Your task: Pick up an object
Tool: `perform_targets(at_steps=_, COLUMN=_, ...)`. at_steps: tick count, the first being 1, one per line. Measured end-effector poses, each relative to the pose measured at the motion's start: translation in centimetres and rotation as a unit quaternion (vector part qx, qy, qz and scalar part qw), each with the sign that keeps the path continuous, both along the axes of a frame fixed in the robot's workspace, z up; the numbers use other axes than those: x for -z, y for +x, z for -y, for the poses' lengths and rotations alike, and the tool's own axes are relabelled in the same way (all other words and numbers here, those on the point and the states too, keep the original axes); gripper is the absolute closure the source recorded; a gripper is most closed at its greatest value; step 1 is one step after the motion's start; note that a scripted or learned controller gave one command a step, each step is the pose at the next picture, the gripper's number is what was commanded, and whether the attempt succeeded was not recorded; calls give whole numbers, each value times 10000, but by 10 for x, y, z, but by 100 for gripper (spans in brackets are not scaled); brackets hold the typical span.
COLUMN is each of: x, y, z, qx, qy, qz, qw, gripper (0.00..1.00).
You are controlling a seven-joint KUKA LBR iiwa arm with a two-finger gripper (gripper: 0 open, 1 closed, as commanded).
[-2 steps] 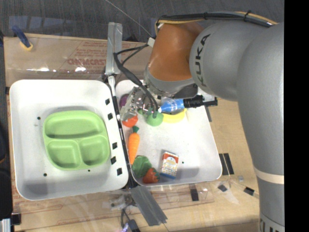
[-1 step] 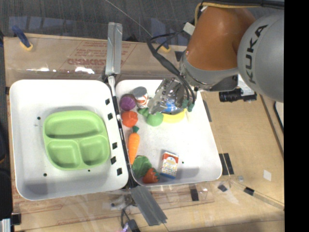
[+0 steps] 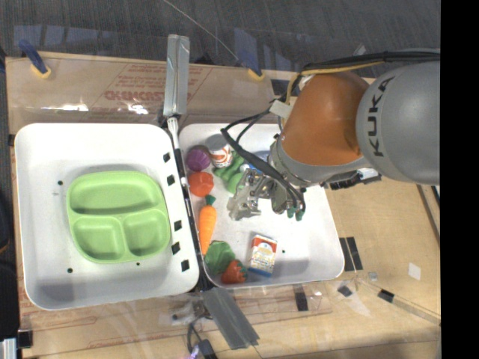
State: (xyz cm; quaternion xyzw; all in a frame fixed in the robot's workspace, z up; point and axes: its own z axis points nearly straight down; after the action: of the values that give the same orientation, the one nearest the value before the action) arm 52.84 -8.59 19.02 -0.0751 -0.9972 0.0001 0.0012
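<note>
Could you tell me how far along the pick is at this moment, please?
Done: the gripper is down inside the right bin, over bare floor right of the carrot. In hand: nothing visibly. Left: grasping and lifting something; the carrot, the small carton and the purple piece lie untouched.

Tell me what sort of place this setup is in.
Probably a robotics lab bench for grasping trials: a KUKA arm reaches over two white bins, the right one holding toy food such as a carrot, the left a green divided tray.
</note>
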Motion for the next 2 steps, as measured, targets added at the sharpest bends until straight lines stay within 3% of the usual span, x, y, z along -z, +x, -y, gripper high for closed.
perform_targets(at_steps=1, x=64, y=-19, z=57, qx=-1828, qy=7, qz=-6, qw=9832, gripper=100)
perform_targets(at_steps=2, x=89, y=30, z=126, qx=-1719, qy=-4, qz=13, qw=9851, gripper=100)
